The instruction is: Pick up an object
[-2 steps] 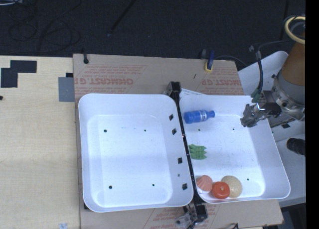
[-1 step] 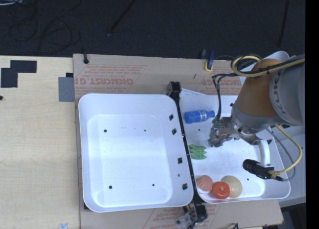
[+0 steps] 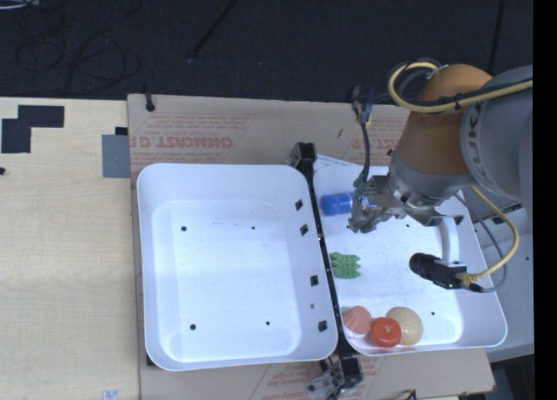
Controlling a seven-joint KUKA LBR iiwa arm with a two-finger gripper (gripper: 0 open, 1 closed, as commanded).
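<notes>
A small blue cylinder (image 3: pixel 334 204) lies on its side in the right bin (image 3: pixel 487 324), near that bin's far left corner. My gripper (image 3: pixel 366 214) hangs just to the right of it, low over the bin floor and very close to the cylinder's end. I cannot tell whether they touch. A green ridged piece (image 3: pixel 345 265) lies a little nearer, along the bin's left wall. In the near part of the bin a pink and white piece (image 3: pixel 355 320), a red round piece (image 3: pixel 385 331) and a beige ball (image 3: pixel 406 323) sit bunched together.
The left bin (image 3: pixel 174 190) stands beside the right one, parted from it by a black divider strip (image 3: pixel 318 250). The arm's grey body and orange band (image 3: pixel 444 129) reach over the right bin's far right part. Brown cardboard (image 3: pixel 226 133) lies under both bins.
</notes>
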